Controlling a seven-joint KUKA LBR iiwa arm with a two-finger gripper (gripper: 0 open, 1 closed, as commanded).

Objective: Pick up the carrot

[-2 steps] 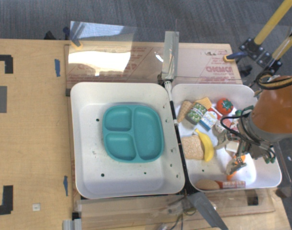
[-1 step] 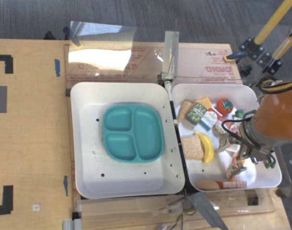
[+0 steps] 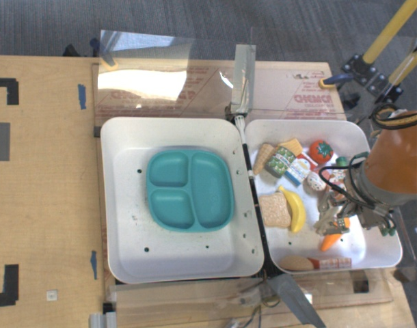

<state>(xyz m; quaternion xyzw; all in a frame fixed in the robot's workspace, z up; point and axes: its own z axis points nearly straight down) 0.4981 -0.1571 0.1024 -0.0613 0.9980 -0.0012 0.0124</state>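
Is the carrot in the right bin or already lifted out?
In the bin. The carrot lies on the floor of the right bin, directly under the gripper. Whether it is gripped: cannot tell.

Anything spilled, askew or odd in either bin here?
Nothing spilled or damaged. The toy food is crowded loosely in the right bin, while the teal divided plate sits squarely in the left bin. The claw hangs over the carrot.

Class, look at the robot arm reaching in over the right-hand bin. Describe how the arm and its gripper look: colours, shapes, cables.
The arm shows a broad, rounded orange band, with a grey cylindrical wrist section just below it. Thin dark cables loop out from the wrist on the side nearer the food. The gripper is a small metallic grey assembly of slim parts. No markings can be made out on it at this size.
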